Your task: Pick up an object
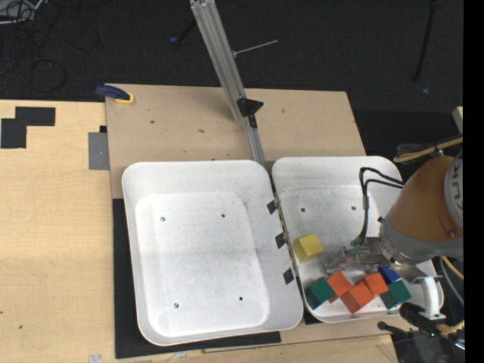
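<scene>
- We are seeing the arm (429, 203) coming in from the right edge of the frame, its orange band bulking over the right side of the right bin (333, 184) and its grey wrist bending down toward the lower right of that bin.
- The gripper (361, 257) is sitting low at the lower right of the frame, its metal parts stretching leftward just above the cluster of blocks.
- We are finding two white bins lying side by side on the bench (227, 123); the left bin (197, 195) is taking up the lower middle of the frame.
- In the right bin, a yellow block (308, 246) is lying near the left wall, apart from the others.
- Below it, along the bin's lower edge, a green block (321, 290), an orange block (339, 283), a larger orange block (364, 291), a blue block (390, 275) and a second green block (396, 294) are crowding together, touching or nearly so.
- The gripper seems to be reaching just over the orange blocks, though the blur is leaving us unsure whether it is touching them.
- We are not able to tell how the tool is set, nor whether anything is in its grasp.
- A slanted metal rail (223, 55) is running from the upper middle of the frame down to the gap between the bins.
</scene>
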`<state>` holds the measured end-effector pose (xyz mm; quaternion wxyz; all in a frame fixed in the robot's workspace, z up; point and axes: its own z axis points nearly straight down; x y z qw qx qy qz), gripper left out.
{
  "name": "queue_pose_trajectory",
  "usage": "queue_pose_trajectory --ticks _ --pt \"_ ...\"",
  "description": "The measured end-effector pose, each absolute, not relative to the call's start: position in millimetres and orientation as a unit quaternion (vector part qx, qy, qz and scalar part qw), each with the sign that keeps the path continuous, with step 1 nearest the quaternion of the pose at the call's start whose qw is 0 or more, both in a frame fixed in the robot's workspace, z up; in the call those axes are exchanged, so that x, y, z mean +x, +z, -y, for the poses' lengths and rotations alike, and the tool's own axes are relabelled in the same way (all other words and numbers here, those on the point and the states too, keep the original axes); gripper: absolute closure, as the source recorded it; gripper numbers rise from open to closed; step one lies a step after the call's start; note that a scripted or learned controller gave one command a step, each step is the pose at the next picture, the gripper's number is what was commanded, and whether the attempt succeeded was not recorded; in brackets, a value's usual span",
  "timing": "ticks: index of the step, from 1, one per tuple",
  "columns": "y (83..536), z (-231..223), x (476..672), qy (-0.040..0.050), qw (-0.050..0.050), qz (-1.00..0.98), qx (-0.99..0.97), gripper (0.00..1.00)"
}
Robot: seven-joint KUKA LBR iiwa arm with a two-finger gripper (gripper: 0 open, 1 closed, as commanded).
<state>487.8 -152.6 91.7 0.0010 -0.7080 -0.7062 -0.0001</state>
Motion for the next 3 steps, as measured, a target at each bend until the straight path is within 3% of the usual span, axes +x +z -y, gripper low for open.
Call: queue_pose_trajectory --ticks 1,2,3 --pt "102 153 487.6 -0.0006 0.002 0.704 -0.71 1.0" --pt "150 148 496.4 -0.0009 -0.001 0.708 -0.706 1.0" --pt "204 140 492.5 -0.001 -0.001 0.707 -0.707 1.0"
